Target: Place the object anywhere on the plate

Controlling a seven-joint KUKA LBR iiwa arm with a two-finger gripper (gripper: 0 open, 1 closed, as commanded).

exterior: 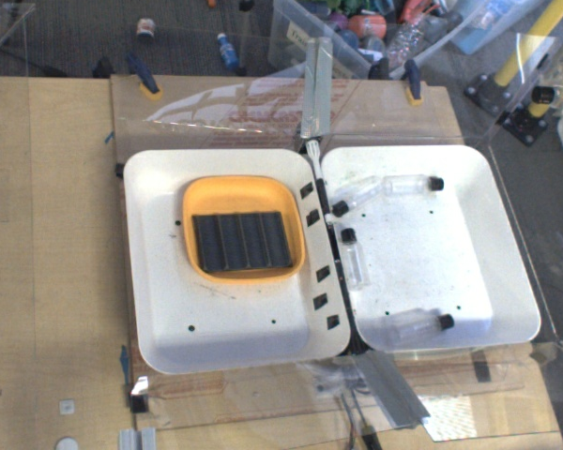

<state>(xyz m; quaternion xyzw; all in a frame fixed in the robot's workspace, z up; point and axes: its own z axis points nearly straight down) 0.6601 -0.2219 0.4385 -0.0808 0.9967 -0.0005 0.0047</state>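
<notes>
Orange plate (244,187) sits in left bin (159,331), dark ribbed block (242,240) lying on it. Likely obj: clear vial (415,325) w/ black cap, right bin (493,251), others alongside. Judged light, rigid, slick, apt to roll; grip across body mid-length, not at cap. Gripper state, and offset from it to vial: cannot tell.

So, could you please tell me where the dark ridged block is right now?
The dark block lies flat on the orange plate in the left bin, just left of the divider between the bins.
</notes>
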